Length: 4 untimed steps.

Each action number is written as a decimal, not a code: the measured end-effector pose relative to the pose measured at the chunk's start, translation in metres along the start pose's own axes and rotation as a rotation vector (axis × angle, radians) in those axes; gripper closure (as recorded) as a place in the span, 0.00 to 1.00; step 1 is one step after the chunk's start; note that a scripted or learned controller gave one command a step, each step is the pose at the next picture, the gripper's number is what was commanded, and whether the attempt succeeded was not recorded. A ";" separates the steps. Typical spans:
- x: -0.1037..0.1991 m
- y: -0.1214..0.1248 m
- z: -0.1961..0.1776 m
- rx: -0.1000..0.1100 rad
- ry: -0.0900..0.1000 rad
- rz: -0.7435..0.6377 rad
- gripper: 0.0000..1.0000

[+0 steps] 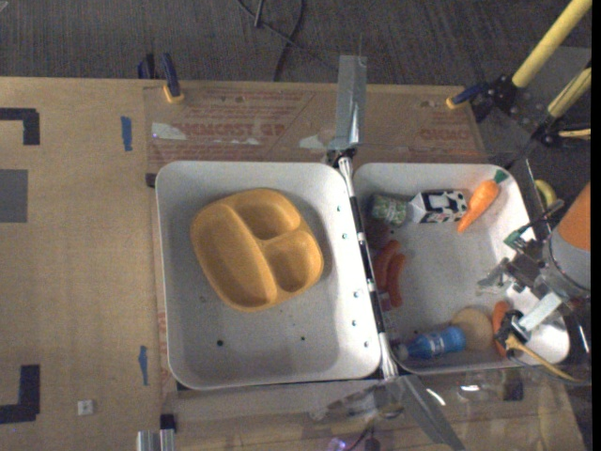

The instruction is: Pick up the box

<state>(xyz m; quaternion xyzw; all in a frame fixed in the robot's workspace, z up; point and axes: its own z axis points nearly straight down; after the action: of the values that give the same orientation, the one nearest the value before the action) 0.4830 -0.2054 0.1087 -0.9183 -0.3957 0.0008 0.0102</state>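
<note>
The box point(439, 206) is a small white carton with black patches. It lies on its side near the far wall of the right bin point(441, 289), between a green item point(387, 208) and a carrot point(480, 202). My gripper point(515, 271) hangs over the right edge of that bin, well to the right of the box and nearer the front. Nothing shows between the gripper and the box.
In the right bin, red sausages point(391, 269) lie by the left wall, with a blue bottle point(434, 343) and a tan round item point(474, 326) at the front. The left bin point(178, 252) holds a yellow divided plate point(256, 259). A metal divider point(362, 252) separates the bins.
</note>
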 end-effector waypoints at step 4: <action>0.006 0.000 0.021 -0.002 0.013 -0.049 0.00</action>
<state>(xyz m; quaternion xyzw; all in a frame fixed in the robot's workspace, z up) 0.4872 -0.2005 0.0873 -0.9084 -0.4179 -0.0060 0.0119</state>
